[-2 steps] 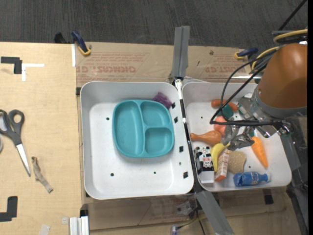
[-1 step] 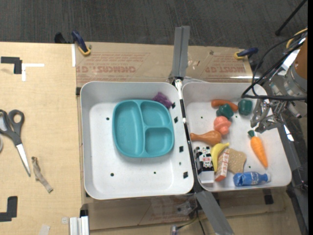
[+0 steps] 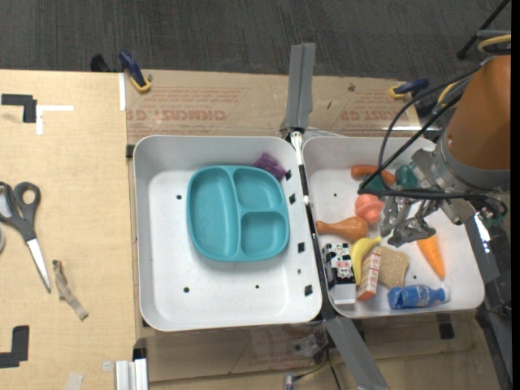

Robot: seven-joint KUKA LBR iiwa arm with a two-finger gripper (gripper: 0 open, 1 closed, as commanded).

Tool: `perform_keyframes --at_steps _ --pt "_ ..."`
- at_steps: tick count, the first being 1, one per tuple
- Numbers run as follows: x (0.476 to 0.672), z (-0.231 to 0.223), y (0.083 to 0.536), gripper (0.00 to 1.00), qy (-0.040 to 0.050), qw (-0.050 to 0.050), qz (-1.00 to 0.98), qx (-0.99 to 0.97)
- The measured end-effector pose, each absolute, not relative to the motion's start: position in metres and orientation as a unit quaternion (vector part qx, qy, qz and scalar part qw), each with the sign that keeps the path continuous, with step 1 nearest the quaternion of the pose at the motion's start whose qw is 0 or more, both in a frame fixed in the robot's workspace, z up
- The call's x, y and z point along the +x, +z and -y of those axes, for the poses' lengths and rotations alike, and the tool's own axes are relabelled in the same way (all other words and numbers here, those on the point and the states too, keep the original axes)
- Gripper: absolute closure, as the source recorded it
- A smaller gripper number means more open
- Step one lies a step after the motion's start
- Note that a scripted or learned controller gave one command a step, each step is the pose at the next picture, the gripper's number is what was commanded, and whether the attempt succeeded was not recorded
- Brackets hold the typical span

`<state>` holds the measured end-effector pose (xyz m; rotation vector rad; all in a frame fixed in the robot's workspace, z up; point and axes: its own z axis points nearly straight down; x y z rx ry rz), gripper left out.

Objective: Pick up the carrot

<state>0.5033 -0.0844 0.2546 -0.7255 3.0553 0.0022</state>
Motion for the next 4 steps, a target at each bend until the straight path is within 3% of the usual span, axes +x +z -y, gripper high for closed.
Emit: perform_keyframes --at_steps 1,2,3,4 --pt "0.54 0.147 0.355 1.0 -0.0003 0.002 -0.96 -0.282" --pt "0.513 0.219 0.433 1.0 -0.0004 0.002 -0.925 -0.38" --pt "0.57 0.22 0.323 1.0 0.0009 0.002 -0.81 -0.586" --pt "0.535 0.221 0.291 1.0 0.0013 0.002 -0.632 -0.775"
